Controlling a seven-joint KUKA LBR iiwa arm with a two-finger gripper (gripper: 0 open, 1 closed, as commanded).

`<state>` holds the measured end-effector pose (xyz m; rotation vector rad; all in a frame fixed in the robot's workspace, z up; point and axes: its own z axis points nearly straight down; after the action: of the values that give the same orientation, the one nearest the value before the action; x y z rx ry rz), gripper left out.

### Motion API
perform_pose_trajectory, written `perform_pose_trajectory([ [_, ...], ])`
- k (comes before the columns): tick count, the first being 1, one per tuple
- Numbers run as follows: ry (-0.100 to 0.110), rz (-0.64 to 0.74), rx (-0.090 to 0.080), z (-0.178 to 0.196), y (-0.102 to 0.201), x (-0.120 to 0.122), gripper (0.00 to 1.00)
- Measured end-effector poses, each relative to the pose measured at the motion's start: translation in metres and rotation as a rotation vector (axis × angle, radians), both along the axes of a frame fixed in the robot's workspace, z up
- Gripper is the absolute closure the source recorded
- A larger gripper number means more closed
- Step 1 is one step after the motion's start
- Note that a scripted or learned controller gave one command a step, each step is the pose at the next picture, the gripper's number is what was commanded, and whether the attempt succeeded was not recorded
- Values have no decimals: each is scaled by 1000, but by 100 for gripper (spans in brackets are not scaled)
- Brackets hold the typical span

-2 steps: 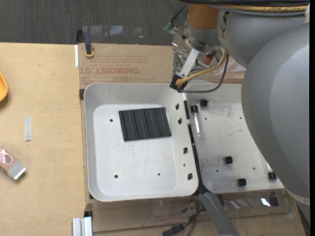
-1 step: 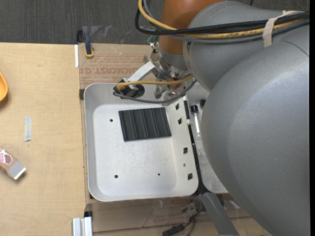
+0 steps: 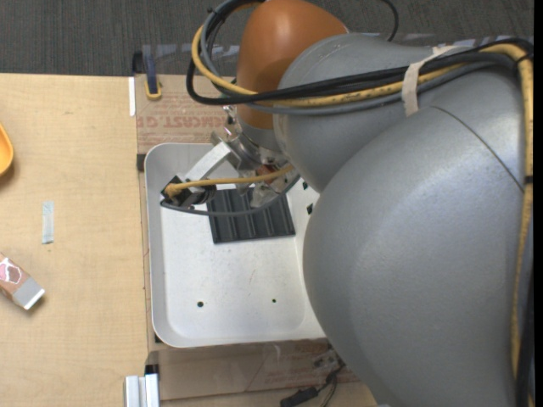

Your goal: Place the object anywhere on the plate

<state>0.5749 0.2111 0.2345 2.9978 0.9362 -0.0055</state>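
Arm [image 3: 424, 227]: the grey bulk looms nearest the lens, hiding the right side of the white bin [image 3: 170, 312].
Progress: judged early; no plate can be made out, and no object sits between any fingers.
Dark ribbed item [image 3: 252, 217]: lies flat in the bin, possibly the object; unsure.
Gripper [image 3: 254, 172]: above the bin's far end, tangled in cables; spread or pressed together, cannot tell.
Counter [image 3: 68, 142]: small oddments at the left edge, partly cut off.

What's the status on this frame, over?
End effector low over the white bin, by a dark ribbed block. Plate unidentified. Arm blocks the bin's right side.
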Motion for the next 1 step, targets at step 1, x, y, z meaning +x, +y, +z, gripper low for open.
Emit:
perform_pose_trajectory([
  [1,4,567,0,-7,12,4,100],
])
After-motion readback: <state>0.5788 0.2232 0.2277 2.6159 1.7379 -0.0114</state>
